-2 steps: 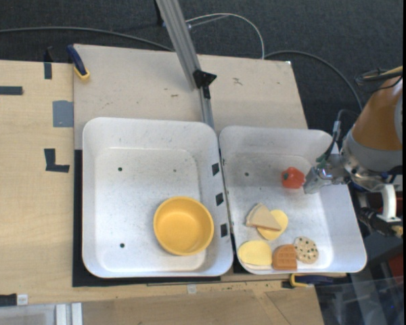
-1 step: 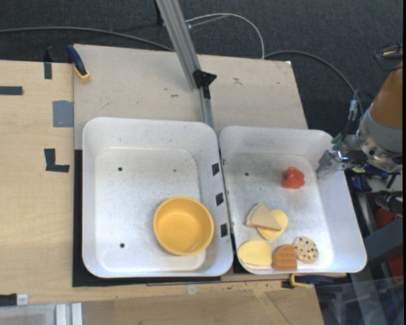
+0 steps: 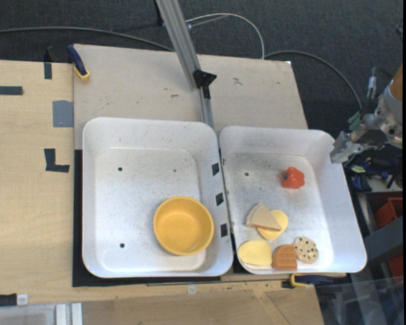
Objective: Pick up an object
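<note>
Red pepper (image 3: pixel 292 177) is sitting alone in the right bin (image 3: pixel 338 208), well clear of the food pile nearer the bowl (image 3: pixel 183 225). Looking light, rigid, rounded and slippery; pinching across its middle seems best. Gripper (image 3: pixel 345 147) is hovering at the bin's rim, fingers' state unclear.

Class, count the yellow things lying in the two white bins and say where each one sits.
3: a yellow bowl in the left bin; a yellow heart mid right bin; a pale yellow disc at its near edge. None looks hidden.
</note>
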`<state>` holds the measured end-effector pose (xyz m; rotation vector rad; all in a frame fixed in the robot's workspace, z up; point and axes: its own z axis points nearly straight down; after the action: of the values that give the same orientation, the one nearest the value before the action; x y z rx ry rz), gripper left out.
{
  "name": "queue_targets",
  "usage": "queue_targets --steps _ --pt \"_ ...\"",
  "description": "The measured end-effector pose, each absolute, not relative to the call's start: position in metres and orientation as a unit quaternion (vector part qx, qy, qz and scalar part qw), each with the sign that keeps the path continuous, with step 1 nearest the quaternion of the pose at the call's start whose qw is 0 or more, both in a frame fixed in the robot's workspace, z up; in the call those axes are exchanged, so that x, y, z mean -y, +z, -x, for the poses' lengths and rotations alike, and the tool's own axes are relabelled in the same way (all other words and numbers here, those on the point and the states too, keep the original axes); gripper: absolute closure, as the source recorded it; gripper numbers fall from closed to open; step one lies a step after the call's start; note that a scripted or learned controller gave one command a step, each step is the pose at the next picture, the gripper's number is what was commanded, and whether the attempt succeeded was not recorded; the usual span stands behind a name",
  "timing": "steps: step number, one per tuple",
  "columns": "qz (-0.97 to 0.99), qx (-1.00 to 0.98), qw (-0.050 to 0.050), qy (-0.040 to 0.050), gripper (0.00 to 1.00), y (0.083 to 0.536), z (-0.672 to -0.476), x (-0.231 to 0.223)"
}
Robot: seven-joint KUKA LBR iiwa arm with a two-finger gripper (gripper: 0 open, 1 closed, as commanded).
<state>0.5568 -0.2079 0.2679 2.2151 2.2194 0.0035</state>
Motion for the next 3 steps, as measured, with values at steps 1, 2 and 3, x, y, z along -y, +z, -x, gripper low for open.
queue_targets --steps 1,2,3 --pt "-0.707 -0.708 0.0 -0.0004 1.0 0.272 -0.557 0.208" --pt "-0.705 -0.71 -0.001 -0.0001 1.0 0.263 -0.558 0.146" --pt "-0.705 -0.709 -0.001 -0.0003 1.0 0.249 -0.559 0.091"
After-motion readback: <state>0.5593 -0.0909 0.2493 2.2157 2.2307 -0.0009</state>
